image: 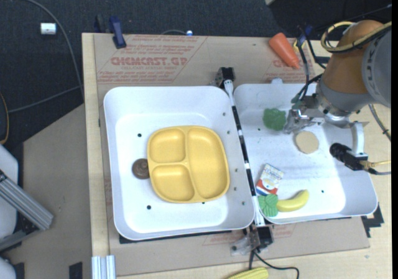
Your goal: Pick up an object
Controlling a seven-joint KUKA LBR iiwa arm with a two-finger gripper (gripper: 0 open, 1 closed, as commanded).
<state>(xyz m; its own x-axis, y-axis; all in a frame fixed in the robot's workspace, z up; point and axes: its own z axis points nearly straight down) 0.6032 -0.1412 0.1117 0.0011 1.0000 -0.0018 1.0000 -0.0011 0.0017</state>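
Two shallow white bins are borne side by side on the desk (155, 54). The left bin (124, 110) carries a yellow divided plate (186, 164) at its middle, with a small brown disc (140, 169) touching the plate's left edge.

The right bin (348, 191) carries the remaining items. A green lump (273, 118) is seen near the bin's far left corner. A tan round disc (306, 143) lies just beside it, toward the bin's middle. A small printed packet (270, 178) lies along the left wall. A banana (292, 201) and a green piece (268, 206) touching it are placed at the near left corner. An orange carrot-like item (284, 50) rests on the desk beyond the bin's far edge.

The tool (297, 119) is positioned low over the far part of the right bin, between the green lump and the tan disc, and close to both. How far the tool is open cannot be told, since it is small and dark against the wrist. Nothing can be confirmed as gripped.

The task is judged to be at an early stage. An approach to the far left region of the right bin appears made. No object is seen lifted; every item is seen resting in its bin. A firm hold and a lift are therefore judged as outstanding. The likely target cannot be settled between lump and disc.
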